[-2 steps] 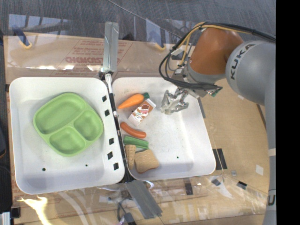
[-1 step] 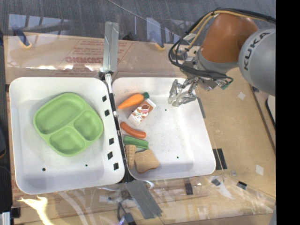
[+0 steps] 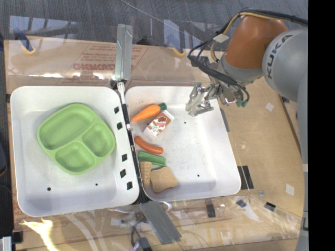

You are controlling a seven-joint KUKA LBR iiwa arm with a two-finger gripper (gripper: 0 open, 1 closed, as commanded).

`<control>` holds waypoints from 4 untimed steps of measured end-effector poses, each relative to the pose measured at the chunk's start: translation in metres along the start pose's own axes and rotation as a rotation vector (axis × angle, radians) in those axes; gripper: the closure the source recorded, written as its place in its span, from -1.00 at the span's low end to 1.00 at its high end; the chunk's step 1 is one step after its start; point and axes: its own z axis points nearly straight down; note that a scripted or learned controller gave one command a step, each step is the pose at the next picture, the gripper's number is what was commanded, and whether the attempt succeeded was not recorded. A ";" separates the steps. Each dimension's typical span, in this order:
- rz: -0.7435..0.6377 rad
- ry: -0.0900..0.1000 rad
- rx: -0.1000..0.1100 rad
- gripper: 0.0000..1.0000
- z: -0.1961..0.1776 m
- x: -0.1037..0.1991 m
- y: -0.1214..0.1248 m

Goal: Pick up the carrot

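An orange carrot [image 3: 147,112] with a green top lies in the right-hand white bin [image 3: 209,156], near the bin's upper left corner and close to the divider between the 2 bins, its long axis running on a slant with the green end up and to the right and the pointed tip down and to the left. The gripper [image 3: 198,104] hangs over the same bin's upper right area, so the carrot sits to the gripper's left in the camera view and slightly lower, well apart from it with bare bin floor between; nothing is pinched in the metal fingers, and whether they are spread or pressed together cannot be told at this angle. Judged from this layout, the coming move calls for a sideways travel toward the divider and a closing across the carrot's narrow width. Just below the carrot's green end lies a small white carton [image 3: 158,126], nearly touching it, a likely nuisance to any grasp. Further down the left wall sit a sausage [image 3: 148,145], a green vegetable [image 3: 152,159] and a piece of bread [image 3: 163,180]. The left white bin [image 3: 31,182] bears a green divided plate [image 3: 76,137]. Both bins rest on a brown bench [image 3: 261,156] above grey carpet [image 3: 63,4].
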 end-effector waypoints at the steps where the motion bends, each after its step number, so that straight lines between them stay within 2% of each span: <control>1: -0.004 -0.004 0.002 1.00 -0.012 -0.002 0.000; 2: -0.076 0.001 -0.002 1.00 0.002 -0.008 0.040; 3: -0.302 -0.016 0.009 1.00 0.045 -0.023 0.087; 4: -0.110 -0.007 0.002 1.00 -0.026 -0.026 0.119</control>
